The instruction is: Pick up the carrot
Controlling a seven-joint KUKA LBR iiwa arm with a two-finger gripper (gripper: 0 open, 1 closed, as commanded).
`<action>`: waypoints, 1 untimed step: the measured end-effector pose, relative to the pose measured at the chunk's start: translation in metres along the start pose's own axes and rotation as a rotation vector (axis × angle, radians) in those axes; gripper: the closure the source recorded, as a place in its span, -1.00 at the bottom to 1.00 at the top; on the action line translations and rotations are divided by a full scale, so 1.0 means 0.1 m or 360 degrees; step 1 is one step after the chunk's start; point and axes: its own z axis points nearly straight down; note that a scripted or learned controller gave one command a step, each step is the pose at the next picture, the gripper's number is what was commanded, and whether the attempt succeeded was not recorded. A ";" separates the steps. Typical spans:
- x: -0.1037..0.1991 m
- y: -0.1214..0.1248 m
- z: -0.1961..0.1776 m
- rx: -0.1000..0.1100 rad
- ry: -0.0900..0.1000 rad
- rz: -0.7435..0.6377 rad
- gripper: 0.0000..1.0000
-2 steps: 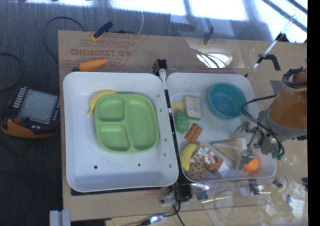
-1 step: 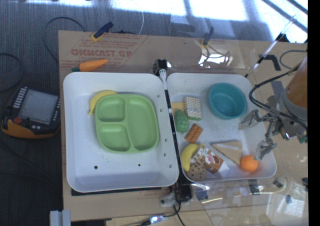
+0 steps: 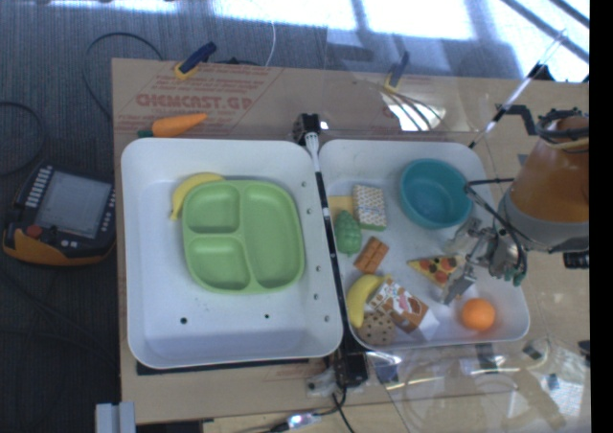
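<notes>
Carrot [image 3: 178, 124]: you see it on the table, outside both bins, just past left bin's [image 3: 144, 259] far-left corner.
Tool [image 3: 466, 280]: low over right bin [image 3: 522, 326], betw. pizza slice [image 3: 437, 268] & orange [image 3: 477, 314]; can't tell how far open, nothing visibly held.
Arm: enters from right, well apart from carrot.
</notes>
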 end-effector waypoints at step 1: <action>-0.85 0.36 -0.93 0.0001 -0.0023 -0.0131 -1.00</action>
